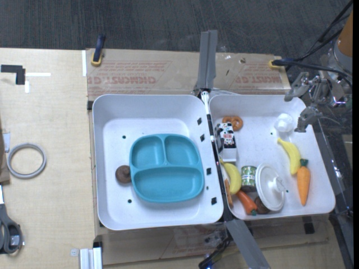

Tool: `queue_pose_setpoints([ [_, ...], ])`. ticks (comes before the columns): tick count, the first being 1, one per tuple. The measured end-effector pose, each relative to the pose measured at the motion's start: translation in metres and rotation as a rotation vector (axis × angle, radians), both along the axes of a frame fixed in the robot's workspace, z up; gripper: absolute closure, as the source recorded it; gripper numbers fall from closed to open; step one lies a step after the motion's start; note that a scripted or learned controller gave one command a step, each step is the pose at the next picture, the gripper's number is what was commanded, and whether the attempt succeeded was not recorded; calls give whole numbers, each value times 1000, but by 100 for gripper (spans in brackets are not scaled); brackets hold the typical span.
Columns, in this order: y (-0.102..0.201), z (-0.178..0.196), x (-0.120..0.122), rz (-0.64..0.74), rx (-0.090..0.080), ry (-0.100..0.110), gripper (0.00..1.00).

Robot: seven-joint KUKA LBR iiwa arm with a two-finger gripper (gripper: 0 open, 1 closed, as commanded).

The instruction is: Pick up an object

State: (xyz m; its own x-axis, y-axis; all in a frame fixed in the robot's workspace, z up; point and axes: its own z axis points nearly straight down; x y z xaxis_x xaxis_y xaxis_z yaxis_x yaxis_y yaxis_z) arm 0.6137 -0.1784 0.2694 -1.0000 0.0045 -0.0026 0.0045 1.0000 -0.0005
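Observation:
My gripper hangs over the far right corner of the right bin, its two fingers apart and nothing between them. Just left of the lower finger lies a small white object. Further forward in this bin lie a yellow banana, an orange carrot, a white lid, a green-labelled can, a second banana and a red-orange vegetable. A pretzel and a black-and-white toy sit by the divider.
The left bin holds a teal divided plate and a brown round piece. On the bench at left lie a grey tape ring and scissors. Cables run behind the arm.

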Motion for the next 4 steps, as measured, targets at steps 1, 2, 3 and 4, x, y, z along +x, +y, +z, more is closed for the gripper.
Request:
queue_pose_setpoints([
  [1, -44, -77, -24, -59, 0, 0, 0],
  [2, -43, -177, -71, -15, -1, 0, 0],
  [3, -41, -167, -69, -11, -2, -5, 100],
  [4, -41, -167, -69, -10, -2, -5, 0],
])
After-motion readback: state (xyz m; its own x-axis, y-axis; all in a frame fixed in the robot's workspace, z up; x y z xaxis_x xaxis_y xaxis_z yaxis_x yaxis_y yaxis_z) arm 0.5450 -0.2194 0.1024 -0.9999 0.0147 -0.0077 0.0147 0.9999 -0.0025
